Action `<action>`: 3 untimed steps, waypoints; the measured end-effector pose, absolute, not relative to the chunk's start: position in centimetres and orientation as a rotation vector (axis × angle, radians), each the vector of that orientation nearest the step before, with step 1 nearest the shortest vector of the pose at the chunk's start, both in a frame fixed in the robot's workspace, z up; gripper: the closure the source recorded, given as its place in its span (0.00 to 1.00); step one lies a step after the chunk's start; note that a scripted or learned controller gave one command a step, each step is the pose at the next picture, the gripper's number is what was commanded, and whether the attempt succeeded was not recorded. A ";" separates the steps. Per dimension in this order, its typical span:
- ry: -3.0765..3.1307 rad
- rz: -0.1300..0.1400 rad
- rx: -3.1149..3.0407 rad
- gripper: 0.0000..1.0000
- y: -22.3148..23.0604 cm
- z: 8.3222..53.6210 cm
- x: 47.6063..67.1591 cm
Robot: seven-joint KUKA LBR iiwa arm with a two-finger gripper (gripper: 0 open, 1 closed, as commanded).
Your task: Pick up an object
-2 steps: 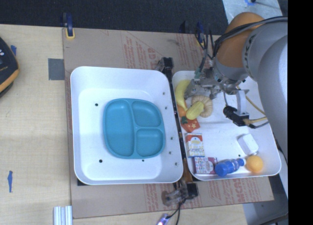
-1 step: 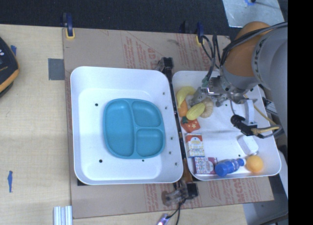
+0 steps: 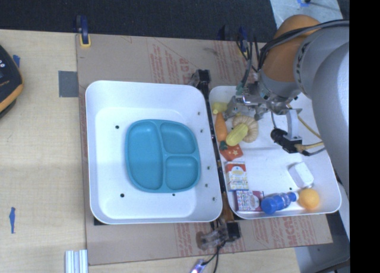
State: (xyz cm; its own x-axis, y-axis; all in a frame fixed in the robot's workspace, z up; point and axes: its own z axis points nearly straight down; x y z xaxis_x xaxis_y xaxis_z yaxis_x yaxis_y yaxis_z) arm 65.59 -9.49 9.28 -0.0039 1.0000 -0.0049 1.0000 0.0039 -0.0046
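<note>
The toy corn (image 3: 237, 133) is lying in the right bin (image 3: 323, 206), near its top left corner, touching a carrot (image 3: 221, 127) and a tan bun (image 3: 252, 128). It looks light, hard and smooth, so gripping across its narrow middle seems safest. The gripper (image 3: 249, 101) is hanging just above it, but I cannot tell how wide it is or if it has anything.

The arm (image 3: 320, 58) hides the right bin's (image 3: 323, 206) far corner and runs off-frame.

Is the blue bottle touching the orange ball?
Touching: the camera view shows the bottle's cap end meeting the ball, no gap between.
</note>
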 end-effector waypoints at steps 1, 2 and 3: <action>2.231 -0.009 2.216 1.00 -9.4 10.3 65.6; 2.231 -0.009 2.216 0.00 -9.4 10.3 65.6; 2.233 -0.010 2.215 1.00 -9.5 11.4 65.6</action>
